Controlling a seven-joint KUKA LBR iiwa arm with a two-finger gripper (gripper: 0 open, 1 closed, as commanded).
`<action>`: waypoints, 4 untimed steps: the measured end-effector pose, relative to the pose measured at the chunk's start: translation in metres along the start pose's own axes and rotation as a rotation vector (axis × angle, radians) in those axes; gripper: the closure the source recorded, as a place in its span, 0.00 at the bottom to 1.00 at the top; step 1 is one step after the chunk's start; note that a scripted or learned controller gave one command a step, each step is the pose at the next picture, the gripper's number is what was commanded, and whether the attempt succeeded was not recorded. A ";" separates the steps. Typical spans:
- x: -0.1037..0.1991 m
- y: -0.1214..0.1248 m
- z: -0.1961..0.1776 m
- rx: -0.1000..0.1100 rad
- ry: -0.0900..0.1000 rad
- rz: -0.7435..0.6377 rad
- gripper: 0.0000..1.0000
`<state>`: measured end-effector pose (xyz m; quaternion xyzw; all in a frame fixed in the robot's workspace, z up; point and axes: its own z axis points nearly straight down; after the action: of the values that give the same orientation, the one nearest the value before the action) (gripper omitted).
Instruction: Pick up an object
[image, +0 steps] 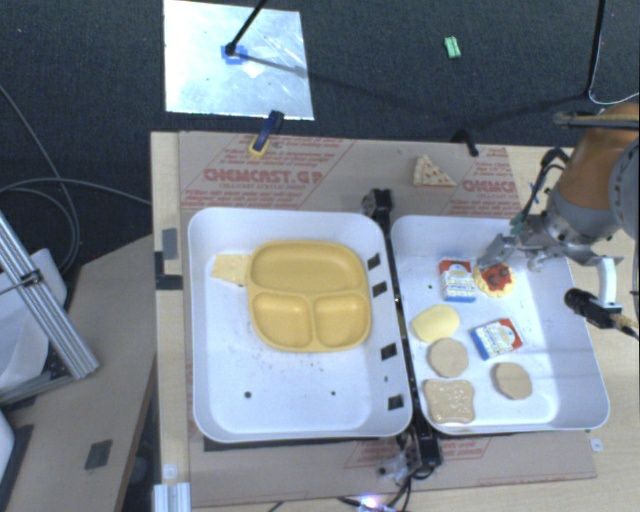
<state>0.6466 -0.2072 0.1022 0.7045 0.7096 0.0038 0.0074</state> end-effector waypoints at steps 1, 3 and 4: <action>0.000 0.001 -0.012 -0.004 0.000 -0.002 1.00; 0.001 -0.007 0.018 0.015 0.004 0.003 0.00; 0.001 -0.007 0.005 0.020 0.007 0.001 1.00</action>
<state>0.6398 -0.2065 0.0973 0.7049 0.7093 -0.0012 -0.0022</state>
